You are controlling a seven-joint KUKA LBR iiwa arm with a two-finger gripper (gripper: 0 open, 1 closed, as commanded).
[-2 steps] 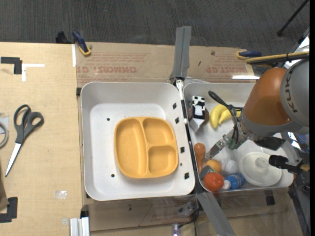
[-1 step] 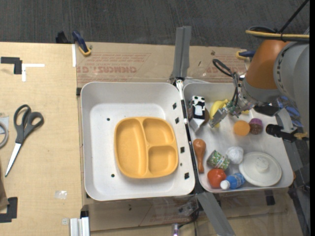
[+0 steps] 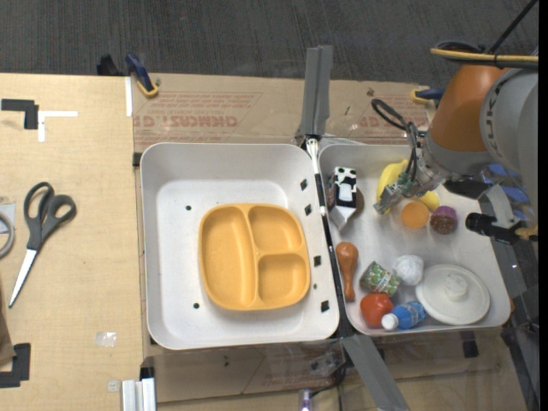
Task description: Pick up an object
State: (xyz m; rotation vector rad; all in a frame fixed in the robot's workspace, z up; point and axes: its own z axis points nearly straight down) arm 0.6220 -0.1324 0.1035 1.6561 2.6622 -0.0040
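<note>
My gripper (image 3: 390,199) hangs low in the right bin (image 3: 497,255), at its far middle. It is just in front of a yellow banana (image 3: 390,176) and left of an orange ball (image 3: 415,216). A black-and-white cow toy (image 3: 344,187) stands to its left by the bin wall. I see nothing clearly held in the gripper. A maroon fruit (image 3: 443,222) and a small yellow piece (image 3: 429,200) lie right of the ball.
Nearer in the right bin lie a brown drumstick (image 3: 346,265), a green can (image 3: 377,277), a white ball (image 3: 409,269), a white lid (image 3: 452,293), a red tomato (image 3: 373,308) and a blue bottle (image 3: 406,316). The left bin (image 3: 163,229) holds a yellow divided plate (image 3: 254,255). Scissors (image 3: 36,225) lie on the bench.
</note>
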